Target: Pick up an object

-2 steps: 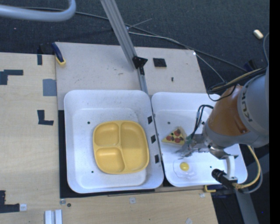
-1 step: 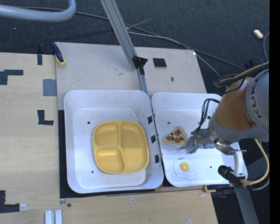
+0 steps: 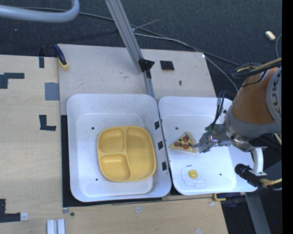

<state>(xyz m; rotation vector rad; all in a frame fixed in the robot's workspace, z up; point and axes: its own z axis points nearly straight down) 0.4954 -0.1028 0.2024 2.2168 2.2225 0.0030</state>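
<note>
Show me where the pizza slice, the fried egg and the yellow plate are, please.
pizza slice (image 3: 183, 142), camera view, on its topped middle.
fried egg (image 3: 192, 175), camera view, on the yolk.
yellow plate (image 3: 126, 153), camera view, on the ridge where its three compartments meet.

The claw (image 3: 201, 146) sits right at the pizza slice's (image 3: 182, 142) near corner, and its tips are too small and dark to tell whether they touch it or how they're set. The arm (image 3: 256, 103) runs off the right edge. At the top edge, a blurred grey tube (image 3: 41, 13) is cut off.
</note>
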